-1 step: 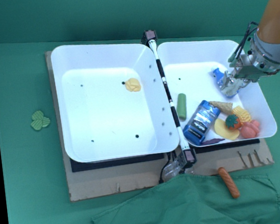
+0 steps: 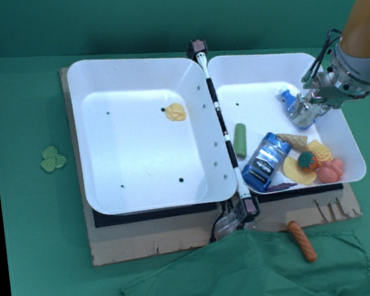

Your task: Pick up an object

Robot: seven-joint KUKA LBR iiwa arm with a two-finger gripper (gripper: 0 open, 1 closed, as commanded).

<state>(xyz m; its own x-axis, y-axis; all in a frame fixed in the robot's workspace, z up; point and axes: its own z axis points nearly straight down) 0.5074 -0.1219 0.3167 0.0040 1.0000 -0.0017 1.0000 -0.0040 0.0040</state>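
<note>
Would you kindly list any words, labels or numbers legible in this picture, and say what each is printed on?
None can be read.
Blue packet in the right bin: it carries printing, too small and blurred to read.
Small blue item beside the tool: no legible marking.

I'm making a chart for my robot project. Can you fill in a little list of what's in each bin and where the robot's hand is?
left bin: one small yellow toy
right bin: green cylinder, blue packet, small blue item by the gripper, pile of toy food in the near right corner
gripper: down in the right bin, at its right side
outside the bins: green leaf shape on the cloth at left, orange sausage-like toy in front
holding something: cannot tell
</note>
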